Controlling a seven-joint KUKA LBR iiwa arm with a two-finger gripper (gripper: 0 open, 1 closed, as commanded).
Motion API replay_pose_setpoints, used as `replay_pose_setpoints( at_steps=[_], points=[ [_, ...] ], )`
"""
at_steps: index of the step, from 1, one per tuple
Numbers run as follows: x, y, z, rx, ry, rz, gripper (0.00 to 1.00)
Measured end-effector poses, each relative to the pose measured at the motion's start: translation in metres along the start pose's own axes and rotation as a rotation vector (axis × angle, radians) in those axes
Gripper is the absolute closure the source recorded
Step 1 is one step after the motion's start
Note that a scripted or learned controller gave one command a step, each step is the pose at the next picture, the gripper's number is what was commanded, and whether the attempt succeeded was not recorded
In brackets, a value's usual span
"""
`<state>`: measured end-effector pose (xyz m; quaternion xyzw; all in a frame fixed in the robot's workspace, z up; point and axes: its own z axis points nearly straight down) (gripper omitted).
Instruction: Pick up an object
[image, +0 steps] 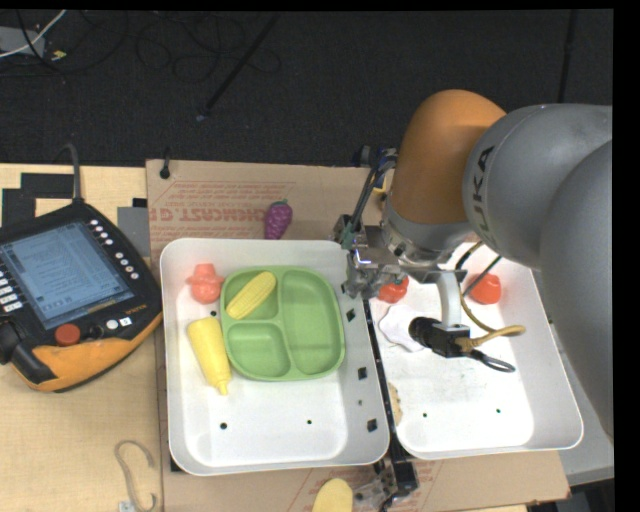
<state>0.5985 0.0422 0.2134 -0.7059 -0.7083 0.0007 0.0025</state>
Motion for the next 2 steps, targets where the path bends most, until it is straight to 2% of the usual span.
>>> replay_pose_setpoints(
  at_steps=[1,2],
  points=[
    [0.037,-0.011,-0.013,-0.002,-0.001,0.001,1.0],
    [0.027,-0.01,-0.022,-0.003,-0.002,0.002,1.0]
  ],
)
